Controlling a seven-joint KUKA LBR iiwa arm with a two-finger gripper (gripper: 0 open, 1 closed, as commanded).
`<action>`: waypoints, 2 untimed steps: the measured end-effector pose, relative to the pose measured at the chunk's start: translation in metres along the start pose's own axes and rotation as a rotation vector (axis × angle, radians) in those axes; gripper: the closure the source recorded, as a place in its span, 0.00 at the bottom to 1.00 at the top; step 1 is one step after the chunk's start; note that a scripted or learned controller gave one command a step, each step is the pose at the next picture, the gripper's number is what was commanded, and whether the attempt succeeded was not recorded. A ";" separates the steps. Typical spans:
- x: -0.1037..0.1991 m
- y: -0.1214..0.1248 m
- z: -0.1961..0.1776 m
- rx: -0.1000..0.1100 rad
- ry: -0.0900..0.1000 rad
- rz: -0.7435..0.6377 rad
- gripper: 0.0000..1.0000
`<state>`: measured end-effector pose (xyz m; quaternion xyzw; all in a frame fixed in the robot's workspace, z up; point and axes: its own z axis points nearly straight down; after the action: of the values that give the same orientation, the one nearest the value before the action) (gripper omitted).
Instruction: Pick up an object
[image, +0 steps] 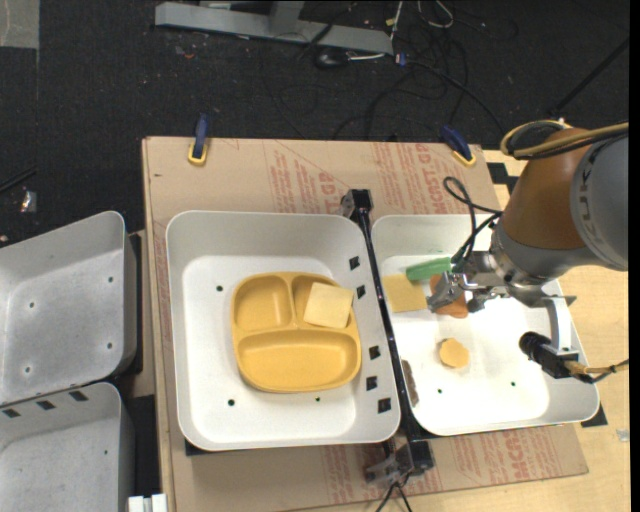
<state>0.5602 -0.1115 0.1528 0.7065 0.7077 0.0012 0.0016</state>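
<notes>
A: Which obj is it after? I'd say the small orange piece (455, 308) in the right bin (500, 415), sitting right under the claw (447, 292), maybe touching it.

B: Looks so. Can't tell if it's pinched though. Can't tell if the claw is spread or pressed together either, too much clutter from this angle.

A: What else is in there w/ it?

B: Round yellow-orange disc (454, 353) at 6 o'clock from the claw, near but apart. Flat tan square (402, 294) at 9 o'clock, just beside. Green piece (428, 268) at approx 10 o'clock, above the tan one.

A: And the left bin (200, 300)?

B: Yellow divided tray (290, 360) in the middle, w/ a pale yellow block (327, 305) resting in its upper right compartment. Well apart from the arm (560, 215), which comes in from 3 o'clock.

A: So which step?

B: My guess: at the grasp point, low over the orange piece. Next it needs a firm close on it, then a straight lift, w/o nudging the tan square. The tabletop (300, 160) around the bins is cardboard-covered.
</notes>
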 end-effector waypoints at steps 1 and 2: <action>0.001 0.009 -0.046 0.000 0.000 -0.001 1.00; 0.001 0.011 -0.099 -0.002 -0.001 -0.001 1.00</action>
<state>0.5705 -0.1104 0.2520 0.7062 0.7080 0.0016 0.0027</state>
